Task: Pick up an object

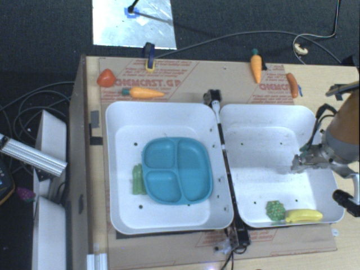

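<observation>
Gripper (299,162) is hovering at right bin's (254,115) right side, grasp state unclear; broccoli (275,210) and banana (304,215) are lying touching near front wall.

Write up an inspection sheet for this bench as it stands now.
Surface: brown board bearing the left bin and right bin, side by side.
Job's things: yellow banana and green broccoli in the right bin's near edge; blue divided plate and green vegetable in the left bin.
Clutter: tomato and three carrots on the board behind the bins.
Grippers: gripper over the right bin's right side, holding nothing seen.
Cables: black cables on the floor at left.
Surroundings: dark carpet, silver sheet.
</observation>
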Controlling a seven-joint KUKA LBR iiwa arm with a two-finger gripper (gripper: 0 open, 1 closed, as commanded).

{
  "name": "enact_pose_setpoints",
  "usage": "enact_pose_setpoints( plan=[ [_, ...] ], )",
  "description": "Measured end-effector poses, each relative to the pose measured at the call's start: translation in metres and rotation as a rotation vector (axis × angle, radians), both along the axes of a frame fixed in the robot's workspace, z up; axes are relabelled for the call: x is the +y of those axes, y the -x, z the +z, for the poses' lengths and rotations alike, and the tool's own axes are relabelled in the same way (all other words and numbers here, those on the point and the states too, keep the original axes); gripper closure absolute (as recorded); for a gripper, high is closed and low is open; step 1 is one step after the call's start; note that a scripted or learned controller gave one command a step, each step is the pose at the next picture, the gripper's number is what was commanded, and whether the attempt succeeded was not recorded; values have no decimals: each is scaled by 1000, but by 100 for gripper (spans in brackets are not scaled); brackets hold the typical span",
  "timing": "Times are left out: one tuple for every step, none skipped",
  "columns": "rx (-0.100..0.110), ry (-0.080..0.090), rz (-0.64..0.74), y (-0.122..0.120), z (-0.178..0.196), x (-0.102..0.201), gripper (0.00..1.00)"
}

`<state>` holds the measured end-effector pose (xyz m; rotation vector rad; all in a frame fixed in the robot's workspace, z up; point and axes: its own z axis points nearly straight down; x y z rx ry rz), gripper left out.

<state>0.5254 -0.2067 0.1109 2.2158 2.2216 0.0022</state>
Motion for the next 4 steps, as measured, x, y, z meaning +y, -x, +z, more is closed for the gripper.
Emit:
enact_pose_setpoints(
  plan=[
    [-2,1,1,-1,11,0,100],
    [-5,1,2,-2,21,0,100],
    [-8,2,3,-3,32,0,100],
    [-11,2,5,-4,43,0,100]
  ],
)
